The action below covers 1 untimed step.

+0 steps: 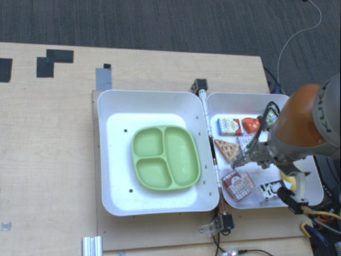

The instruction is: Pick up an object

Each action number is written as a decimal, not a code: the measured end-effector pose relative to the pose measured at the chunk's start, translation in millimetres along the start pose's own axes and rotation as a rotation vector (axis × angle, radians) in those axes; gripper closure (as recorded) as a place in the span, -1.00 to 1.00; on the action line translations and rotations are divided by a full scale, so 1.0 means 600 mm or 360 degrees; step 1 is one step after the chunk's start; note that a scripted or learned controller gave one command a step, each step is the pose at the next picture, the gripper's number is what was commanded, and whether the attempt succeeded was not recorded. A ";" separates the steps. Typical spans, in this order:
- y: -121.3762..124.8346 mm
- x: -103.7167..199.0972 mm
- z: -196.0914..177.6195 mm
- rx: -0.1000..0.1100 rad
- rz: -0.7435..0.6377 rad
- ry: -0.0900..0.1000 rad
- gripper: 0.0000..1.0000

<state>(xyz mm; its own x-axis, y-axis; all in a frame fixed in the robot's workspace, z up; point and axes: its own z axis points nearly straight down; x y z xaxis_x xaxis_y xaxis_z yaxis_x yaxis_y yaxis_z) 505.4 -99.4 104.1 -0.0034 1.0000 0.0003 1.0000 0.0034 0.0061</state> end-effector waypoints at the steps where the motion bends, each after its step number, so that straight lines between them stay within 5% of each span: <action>1: -0.026 0.019 0.028 -0.0010 0.0006 -0.0006 -1.00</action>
<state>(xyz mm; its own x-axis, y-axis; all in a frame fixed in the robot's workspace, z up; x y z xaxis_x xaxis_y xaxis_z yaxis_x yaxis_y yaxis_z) 489.9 -88.0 87.3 0.0005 1.0000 -0.0035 0.9999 -0.0004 0.0124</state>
